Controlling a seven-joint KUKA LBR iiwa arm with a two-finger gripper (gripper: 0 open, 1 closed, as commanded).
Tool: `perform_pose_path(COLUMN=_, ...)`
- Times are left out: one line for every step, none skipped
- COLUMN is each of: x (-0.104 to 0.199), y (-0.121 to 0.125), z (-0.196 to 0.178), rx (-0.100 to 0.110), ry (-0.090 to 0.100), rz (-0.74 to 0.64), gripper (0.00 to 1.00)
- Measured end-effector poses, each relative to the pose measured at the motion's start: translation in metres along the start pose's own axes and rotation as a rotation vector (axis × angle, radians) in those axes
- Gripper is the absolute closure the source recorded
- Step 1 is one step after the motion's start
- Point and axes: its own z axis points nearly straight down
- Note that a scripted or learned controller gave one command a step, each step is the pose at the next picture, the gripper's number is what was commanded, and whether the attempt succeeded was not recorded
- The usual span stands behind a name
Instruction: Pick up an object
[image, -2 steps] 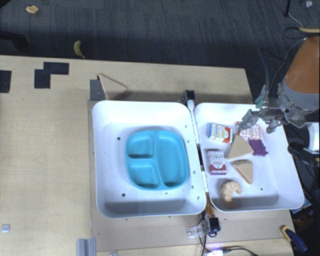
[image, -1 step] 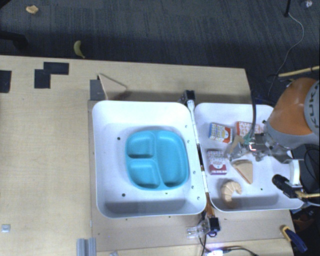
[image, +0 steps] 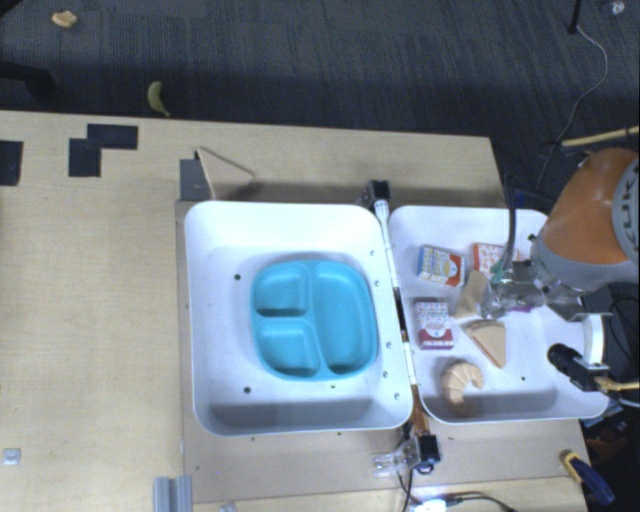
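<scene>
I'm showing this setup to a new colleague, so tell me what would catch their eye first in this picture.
The bright blue divided tray in the left bin stands out most, lying alone against the white. Next comes the arm's orange band at the right, above the right bin, with the tool low among small food items: two little cartons, a sandwich wedge and a croissant.

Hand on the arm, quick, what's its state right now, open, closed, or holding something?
Hand: cannot be told; it sits low in the right bin by the cheese wedge.
</scene>
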Motion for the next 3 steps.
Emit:
perform_pose_path(x=0.000, y=0.000, z=0.000, rx=0.000, ry=0.000, rz=0.000, gripper=0.00)
perform_pose_path(x=0.024, y=-0.034, z=0.033, rx=-0.032, ry=-0.015, rz=0.006, gripper=0.00)
perform_pose_path(x=0.027, y=-0.032, z=0.021, rx=-0.032, ry=-0.008, rz=0.002, gripper=1.00)
